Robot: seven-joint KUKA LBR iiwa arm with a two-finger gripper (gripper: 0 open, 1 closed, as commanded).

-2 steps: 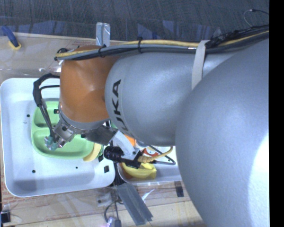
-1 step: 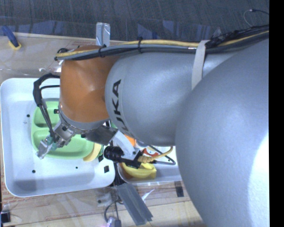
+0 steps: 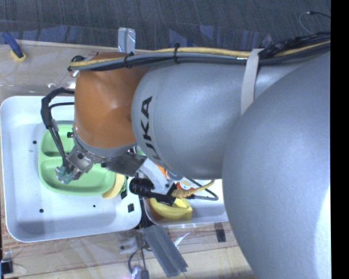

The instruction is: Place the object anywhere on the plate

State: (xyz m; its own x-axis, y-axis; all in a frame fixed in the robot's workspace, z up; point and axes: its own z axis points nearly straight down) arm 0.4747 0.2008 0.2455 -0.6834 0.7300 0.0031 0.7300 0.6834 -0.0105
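- Arm [image 3: 221, 115] covers mid-frame, wrist lowered over the green plate [image 3: 52, 176] at left, likely for a drop.
- Claw [image 3: 67, 173]: grip state cannot be told.
- Yellow object [image 3: 170, 209] lies lower centre, off the plate, in the right bin [image 3: 206, 214].

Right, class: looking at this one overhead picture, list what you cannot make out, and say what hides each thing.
- Pincer: too small and dim over the green plate to tell if open or shut, or holding anything.
- Green plate: its right part is covered by the arm's orange band.
- Right bin: mostly hidden under the grey arm.
- Yellow object in the right bin: partly covered by cables.
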